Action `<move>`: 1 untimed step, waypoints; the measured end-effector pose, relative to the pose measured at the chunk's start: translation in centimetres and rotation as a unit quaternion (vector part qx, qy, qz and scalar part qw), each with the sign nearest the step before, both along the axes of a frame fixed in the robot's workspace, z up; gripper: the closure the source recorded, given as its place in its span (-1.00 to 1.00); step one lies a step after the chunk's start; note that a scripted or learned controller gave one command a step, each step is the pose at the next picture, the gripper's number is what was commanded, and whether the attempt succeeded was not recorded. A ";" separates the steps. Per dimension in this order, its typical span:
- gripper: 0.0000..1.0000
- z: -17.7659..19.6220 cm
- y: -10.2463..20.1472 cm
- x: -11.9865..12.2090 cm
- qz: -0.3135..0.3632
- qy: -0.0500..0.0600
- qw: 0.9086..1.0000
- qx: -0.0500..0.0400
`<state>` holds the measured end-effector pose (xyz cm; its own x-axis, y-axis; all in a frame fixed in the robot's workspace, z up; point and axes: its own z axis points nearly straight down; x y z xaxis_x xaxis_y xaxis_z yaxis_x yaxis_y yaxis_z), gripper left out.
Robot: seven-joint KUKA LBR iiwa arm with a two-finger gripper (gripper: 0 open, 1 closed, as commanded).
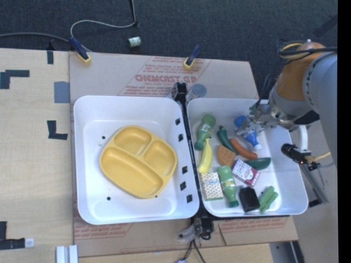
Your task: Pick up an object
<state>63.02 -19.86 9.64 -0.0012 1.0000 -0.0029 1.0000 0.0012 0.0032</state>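
The right bin (pixel 290 188) holds several toy foods. Among them are a green bottle (pixel 205 127), a yellow banana (pixel 205 158), a dark green pepper (pixel 224 138), an orange carrot (pixel 243 148), a brown cookie (pixel 225 156), a red and white packet (pixel 245 172) and a black block (pixel 248 199). My gripper (pixel 253 127) hangs low over the bin's upper right part, right at a small blue and white object (pixel 252 138), with a blue piece (pixel 241 120) just to its left. The gripper's body hides where it meets these objects.
The left bin (pixel 88 147) carries a yellow divided plate (pixel 137 160). A second green bottle (pixel 227 186), a pale box (pixel 211 186) and a green pod (pixel 267 198) lie near the right bin's front wall. The arm (pixel 299 89) crosses the right rim.
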 end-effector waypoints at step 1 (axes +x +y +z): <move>1.00 11.3 4.1 -2.9 0.001 0.001 1.000 0.001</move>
<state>60.16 -15.76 20.94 -0.0023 1.0000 -0.0005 1.0000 0.0023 0.0021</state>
